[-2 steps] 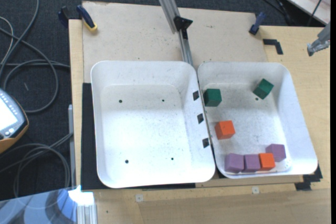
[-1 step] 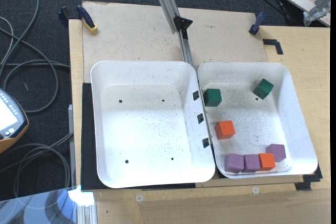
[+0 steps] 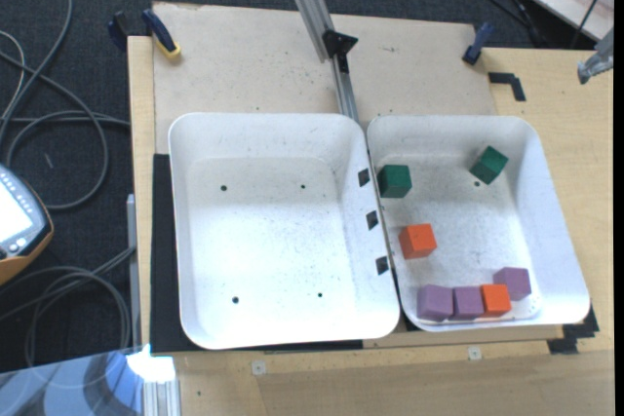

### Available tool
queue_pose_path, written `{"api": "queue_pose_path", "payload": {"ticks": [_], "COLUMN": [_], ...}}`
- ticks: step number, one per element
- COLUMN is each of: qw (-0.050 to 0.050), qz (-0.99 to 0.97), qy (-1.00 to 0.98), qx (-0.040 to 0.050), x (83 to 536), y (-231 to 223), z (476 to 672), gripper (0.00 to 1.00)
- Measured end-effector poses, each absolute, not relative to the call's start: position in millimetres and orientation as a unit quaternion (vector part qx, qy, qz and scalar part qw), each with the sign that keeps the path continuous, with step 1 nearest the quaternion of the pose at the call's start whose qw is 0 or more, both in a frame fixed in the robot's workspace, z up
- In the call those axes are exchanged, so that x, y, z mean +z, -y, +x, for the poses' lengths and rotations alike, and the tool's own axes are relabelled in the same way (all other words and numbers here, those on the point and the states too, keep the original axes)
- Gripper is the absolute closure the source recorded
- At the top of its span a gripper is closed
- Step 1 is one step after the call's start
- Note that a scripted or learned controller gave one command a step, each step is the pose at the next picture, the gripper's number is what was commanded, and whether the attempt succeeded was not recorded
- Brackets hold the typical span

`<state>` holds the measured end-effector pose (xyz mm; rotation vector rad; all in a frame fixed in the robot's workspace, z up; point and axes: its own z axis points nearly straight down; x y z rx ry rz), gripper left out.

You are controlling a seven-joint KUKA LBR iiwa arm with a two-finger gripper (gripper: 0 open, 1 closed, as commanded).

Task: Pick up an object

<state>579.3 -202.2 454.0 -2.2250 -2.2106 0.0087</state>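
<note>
gripper: cannot tell its state | target: orange cube (image 3: 418, 240), lying alone mid right bin (image 3: 556, 209), apart from green cubes (image 3: 394, 180) and the purple/orange row (image 3: 475, 299) at near wall | handling (judged): light, stiff, foam-like, not fragile | grasp: top-down across two opposite flat faces, clear room all round | left bin (image 3: 185, 209) beside

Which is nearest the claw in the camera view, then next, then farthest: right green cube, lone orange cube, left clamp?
From the claw, right edge:
1. Right green cube, bin's back.
2. Lone orange cube, bin's middle.
3. Left clamp, far left.
</note>
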Motion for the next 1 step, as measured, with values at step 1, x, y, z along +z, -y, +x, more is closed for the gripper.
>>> {"api": "queue_pose_path", "payload": {"ticks": [1], "qw": [-0.003], "qz": [-0.705], "qy": [0.709], "qx": [-0.0019], "x": [481.7], "y": [153.6], "z": [583.4], "gripper": [0.0]}}
